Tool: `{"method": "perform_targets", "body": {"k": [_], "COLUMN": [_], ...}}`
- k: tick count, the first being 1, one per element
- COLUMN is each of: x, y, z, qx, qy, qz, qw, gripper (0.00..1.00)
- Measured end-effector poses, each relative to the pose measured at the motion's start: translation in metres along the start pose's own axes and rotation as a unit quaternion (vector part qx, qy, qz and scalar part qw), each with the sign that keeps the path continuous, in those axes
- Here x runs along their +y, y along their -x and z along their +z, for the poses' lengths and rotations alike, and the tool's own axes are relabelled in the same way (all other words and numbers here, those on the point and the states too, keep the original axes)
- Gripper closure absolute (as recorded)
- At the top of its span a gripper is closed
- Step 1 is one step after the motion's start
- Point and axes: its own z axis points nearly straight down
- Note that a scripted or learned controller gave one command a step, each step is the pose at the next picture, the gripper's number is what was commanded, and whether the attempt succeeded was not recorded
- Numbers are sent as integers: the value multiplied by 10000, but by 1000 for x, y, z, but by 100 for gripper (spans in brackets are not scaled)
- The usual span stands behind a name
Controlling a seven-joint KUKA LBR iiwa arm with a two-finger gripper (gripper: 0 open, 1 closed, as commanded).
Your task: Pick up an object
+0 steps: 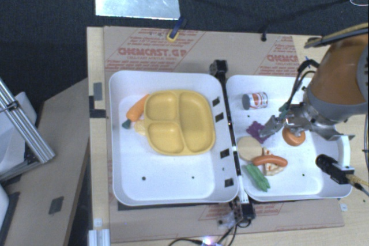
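- We saw the gripper (275, 123) low in the right bin (300, 188), its tip at the 3 o'clock edge of the purple toy (258, 129); we couldn't tell how wide it stood or whether it had hold of anything.
- The likeliest target was that purple toy, near the bin's centre, with the small can (255, 101) at its 12 o'clock and the pale round piece (249, 148) at its 6 o'clock.
- Risk, in our judgement: the objects sat crowded, so a close could nudge the purple toy sideways or catch the orange disc (293, 136) just at the tip's 3 o'clock instead.
- Risk: the hot dog (270, 162) and green pod (258, 177) lay close at 6 o'clock; a slipped grasp could scatter them.
- The purple toy's shape was too blurred to name; the arm (340, 80) was cut off at the frame's right.
- The yellow divided plate (174, 122) covered part of the carrot (136, 108) in the left bin (167, 190).
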Motion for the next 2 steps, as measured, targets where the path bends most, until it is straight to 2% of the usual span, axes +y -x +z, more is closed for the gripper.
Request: {"method": "perform_targets", "body": {"k": [1, 2], "x": [2, -2], "y": [0, 8], "z": [-4, 55], "qx": [-6, -4], "qy": [42, 15], "qz": [-8, 4], "qw": [10000, 10000], "gripper": [0, 0]}}
